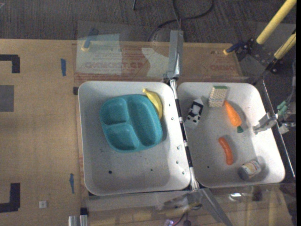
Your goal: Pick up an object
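The right bin (268, 173) holds several small objects. A black and white toy (194, 113) lies near its left wall. At the back stands a beige checked box (217, 96), with an orange carrot (232, 114) just to its right. An orange sausage-shaped piece (226, 150) lies in the middle, and a grey can (249, 169) lies on its side at the front right. In the left bin (127, 173) a teal divided plate (131, 124) rests with a yellow banana (155, 100) tucked against its back right edge.
A metal bracket with teal bits (270, 121) sits at the right bin's right rim. Yellow-handled tools (277, 18) lie beyond the bench at the back right. A metal divider (181, 135) runs between the bins, and a clear sheet (122, 55) lies behind them.
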Motion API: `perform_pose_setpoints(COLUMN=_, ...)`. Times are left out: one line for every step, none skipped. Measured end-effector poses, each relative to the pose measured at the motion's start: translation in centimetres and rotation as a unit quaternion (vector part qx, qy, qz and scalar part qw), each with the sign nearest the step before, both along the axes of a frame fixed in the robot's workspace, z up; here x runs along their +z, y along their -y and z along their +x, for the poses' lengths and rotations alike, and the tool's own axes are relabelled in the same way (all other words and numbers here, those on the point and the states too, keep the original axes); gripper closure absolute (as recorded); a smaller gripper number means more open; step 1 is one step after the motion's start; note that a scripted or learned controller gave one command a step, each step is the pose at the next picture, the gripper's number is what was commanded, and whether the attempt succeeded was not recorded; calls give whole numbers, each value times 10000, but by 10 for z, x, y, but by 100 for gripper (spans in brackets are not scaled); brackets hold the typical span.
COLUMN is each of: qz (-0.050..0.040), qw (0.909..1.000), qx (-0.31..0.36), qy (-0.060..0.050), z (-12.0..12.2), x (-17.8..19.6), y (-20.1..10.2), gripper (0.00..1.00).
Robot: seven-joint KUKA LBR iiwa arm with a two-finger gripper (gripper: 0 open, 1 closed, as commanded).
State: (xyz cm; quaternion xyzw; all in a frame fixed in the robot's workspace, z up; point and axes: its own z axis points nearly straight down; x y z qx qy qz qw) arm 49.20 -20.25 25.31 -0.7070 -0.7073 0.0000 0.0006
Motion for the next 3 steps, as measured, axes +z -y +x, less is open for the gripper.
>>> perform_pose_setpoints(qz=-3, qw=9990, qx=-454, qy=1, z=60, x=-71, y=-20, gripper=0)
perform_pose_setpoints(qz=-2, qw=9988, qx=-497, qy=-3, z=51, x=-152, y=-30, gripper=0)
perform_pose_setpoints(qz=-13, qw=9995, qx=324, qy=27, z=137, x=-166, y=-6, gripper=0)
